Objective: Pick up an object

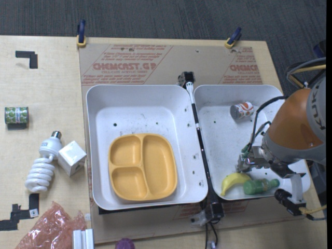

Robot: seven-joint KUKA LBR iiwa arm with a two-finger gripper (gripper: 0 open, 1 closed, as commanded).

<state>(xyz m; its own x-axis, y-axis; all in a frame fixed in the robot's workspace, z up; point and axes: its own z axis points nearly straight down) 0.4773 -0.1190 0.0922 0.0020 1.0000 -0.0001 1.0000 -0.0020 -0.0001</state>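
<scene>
In the right bin (218, 118), a yellow banana (233, 182) lies near the front wall with a green bottle-like object (259, 186) right beside it. A small grey, white and orange can (242, 110) lies on its side at the back of that bin. My gripper (247, 161) hangs low over the bin's front right, just above the banana and the green object. The orange band of the arm (293, 123) covers the bin's right side. Nothing visibly sits in the gripper.
The left bin (98, 139) holds a yellow divided plate (142, 166). Left of the bins, on the bench, lie a spiral light bulb (42, 162), a white cube (71, 157), a green can (16, 116) and a red mesh bag (49, 227).
</scene>
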